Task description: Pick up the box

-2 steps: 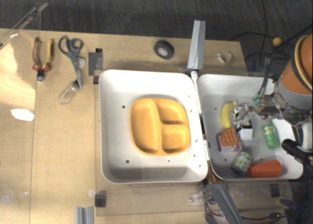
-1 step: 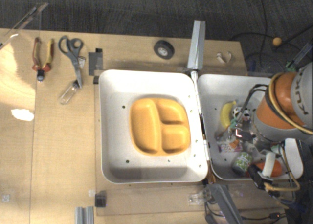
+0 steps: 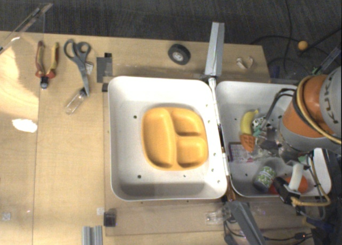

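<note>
- The left shallow white bin [image 3: 125, 131] holds one thing: a yellow-orange plastic tray with three compartments [image 3: 174, 136], lying near its middle.
- The right shallow white bin [image 3: 235, 99] holds a clutter of small items: a yellow banana [image 3: 247, 121], an orange toy piece [image 3: 248, 142], a flat box with a printed face [image 3: 241, 152] near the bin's left wall, and a small green-labelled can [image 3: 264, 176].
- The grey arm with the orange band [image 3: 312, 111] reaches over that bin, its gripper [image 3: 267, 138] low among the items, just beside the box.

Bright overhead light, glare on bench [image 3: 16, 78] left (pic slightly soft).
</note>
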Controlling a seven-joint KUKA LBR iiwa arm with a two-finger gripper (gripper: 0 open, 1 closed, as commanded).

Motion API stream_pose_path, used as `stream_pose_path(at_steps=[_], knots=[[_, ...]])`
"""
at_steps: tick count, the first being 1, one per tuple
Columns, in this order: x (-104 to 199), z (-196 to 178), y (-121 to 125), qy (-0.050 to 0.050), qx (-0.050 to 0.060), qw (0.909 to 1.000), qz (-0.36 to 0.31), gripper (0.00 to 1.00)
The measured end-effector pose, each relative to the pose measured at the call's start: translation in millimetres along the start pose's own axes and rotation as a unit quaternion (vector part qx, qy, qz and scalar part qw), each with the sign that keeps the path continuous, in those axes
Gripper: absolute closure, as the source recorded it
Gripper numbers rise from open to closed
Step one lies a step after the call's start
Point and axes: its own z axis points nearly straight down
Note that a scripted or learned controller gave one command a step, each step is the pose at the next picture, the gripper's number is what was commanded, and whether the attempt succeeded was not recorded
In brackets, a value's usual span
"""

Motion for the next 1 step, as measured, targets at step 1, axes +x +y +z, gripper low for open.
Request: stream_pose_path(at_steps=[1], knots=[[43.2, -69.8, -10.8, 0.002, 0.005, 0.9586, -0.285, 1.0]])
